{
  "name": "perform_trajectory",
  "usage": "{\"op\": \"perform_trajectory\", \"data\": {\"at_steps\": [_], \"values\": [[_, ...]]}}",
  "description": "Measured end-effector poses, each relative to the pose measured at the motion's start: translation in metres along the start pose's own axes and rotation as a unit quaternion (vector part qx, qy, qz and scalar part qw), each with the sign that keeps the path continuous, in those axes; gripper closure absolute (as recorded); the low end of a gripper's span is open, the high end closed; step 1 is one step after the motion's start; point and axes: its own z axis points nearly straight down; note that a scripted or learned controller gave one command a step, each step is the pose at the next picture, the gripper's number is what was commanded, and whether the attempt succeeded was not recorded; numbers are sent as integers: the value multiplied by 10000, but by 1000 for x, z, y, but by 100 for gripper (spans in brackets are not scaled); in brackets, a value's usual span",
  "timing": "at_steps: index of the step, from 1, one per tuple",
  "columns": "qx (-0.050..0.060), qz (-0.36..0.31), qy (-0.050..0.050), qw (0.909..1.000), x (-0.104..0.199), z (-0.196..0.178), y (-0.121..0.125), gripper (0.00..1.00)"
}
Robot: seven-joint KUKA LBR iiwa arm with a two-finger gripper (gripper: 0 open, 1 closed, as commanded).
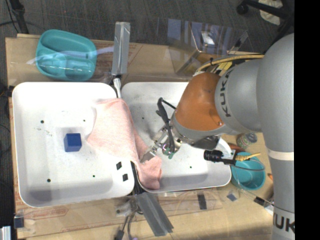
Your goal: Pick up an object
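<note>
The gripper (156, 151) hangs low over the right bin (200, 179), its fingertips just at the edge of the pink cloth (117, 129); if they are wide or narrow, I cannot tell. The cloth lies draped over the wall between both bins, directly left of the gripper; a blue cube (73, 142) sits further left, well apart, in the left bin (30, 134).

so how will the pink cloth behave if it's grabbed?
Probably floppy: the cloth sags over the wall between the left bin and right bin. Likely light, and it should trail and drag instead of lifting whole. The tool is at its edge.
</note>
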Motion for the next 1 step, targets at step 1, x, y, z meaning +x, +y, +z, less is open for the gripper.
{"op": "perform_trajectory", "data": {"at_steps": [1], "values": [[-1, 988, -6, 9951, -57, -1, 37, 0]]}}
